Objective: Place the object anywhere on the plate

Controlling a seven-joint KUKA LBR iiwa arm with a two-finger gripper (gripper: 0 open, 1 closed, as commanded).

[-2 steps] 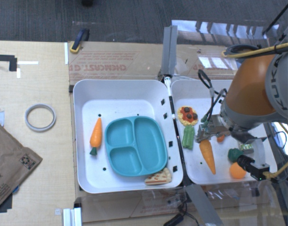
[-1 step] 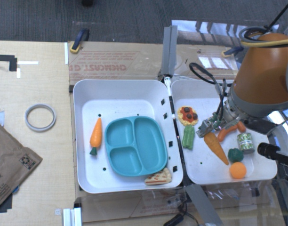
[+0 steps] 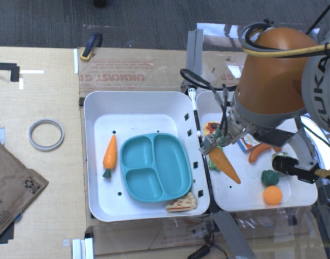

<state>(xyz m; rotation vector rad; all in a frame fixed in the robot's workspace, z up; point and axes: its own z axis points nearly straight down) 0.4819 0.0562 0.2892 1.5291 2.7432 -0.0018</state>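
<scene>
Gripper looks pinched on the fat end of the carrot, low over the right bin. The teal plate is across the rims, so a shallow grip could slip mid-carry.

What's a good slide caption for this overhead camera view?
Gripper poised over a carrot in the right bin; teal plate waits in the left bin.

The teal divided plate looks like smooth, slightly glossy plastic. Both white bins have a matt plastic sheen. The tabletop is pale, matt wood, with brown cardboard behind the bins. The arm's orange band is smooth and glossy.
</scene>
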